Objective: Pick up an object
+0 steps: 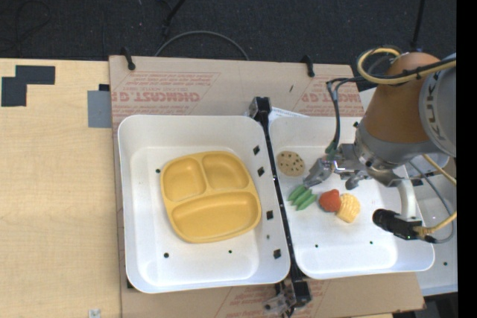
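**A:** We see the two-finger gripper (322, 173) low inside the right-hand shallow white plastic bin (358, 264), its fingers spread apart with nothing between them. Why here?

**B:** We judge that the program has brought it down at the cluster of candidates for picking. Just below and left of the fingertips lies the small green leafy toy vegetable (301, 196); below and right of them, close by, sits the red round toy fruit (329, 200), touching the yellow knobbly toy corn piece (348, 208). The tan speckled round cookie (290, 161) lies up and to the left, a little apart.

**A:** And which would we call the target?

**B:** The green piece is nearest the open jaws, so we take it as the likely one; none is lifted yet. The crowding of red and yellow pieces could let a closing finger nudge a neighbour.

**A:** And far left of the gripper?

**B:** The yellow three-compartment plastic tray (211, 195) rests flat in the left-hand white bin (141, 160), beyond the divider, well apart from the work.
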{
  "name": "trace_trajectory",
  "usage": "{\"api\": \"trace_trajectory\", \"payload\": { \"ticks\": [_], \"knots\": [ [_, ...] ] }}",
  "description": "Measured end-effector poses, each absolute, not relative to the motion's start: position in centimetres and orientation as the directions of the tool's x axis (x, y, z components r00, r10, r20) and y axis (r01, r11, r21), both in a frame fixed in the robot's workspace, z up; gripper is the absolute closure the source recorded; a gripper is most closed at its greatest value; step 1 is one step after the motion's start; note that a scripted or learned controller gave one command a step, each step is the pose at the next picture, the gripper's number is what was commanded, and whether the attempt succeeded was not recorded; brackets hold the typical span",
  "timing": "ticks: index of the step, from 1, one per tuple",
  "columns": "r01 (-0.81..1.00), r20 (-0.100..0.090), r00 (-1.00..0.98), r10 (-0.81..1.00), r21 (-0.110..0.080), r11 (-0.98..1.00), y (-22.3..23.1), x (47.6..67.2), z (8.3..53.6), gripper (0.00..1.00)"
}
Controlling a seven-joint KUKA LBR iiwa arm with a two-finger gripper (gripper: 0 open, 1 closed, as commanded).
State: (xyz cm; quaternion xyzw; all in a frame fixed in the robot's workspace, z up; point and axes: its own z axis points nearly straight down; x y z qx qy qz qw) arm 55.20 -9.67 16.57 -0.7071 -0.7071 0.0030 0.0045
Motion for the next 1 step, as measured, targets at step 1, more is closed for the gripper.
{"api": "trace_trajectory", "payload": {
  "ticks": [1],
  "knots": [
    [1.0,0.002,0.0,1.0,-0.01,0.0,-8.98,55.44,10.4,0.0]
  ]
}}
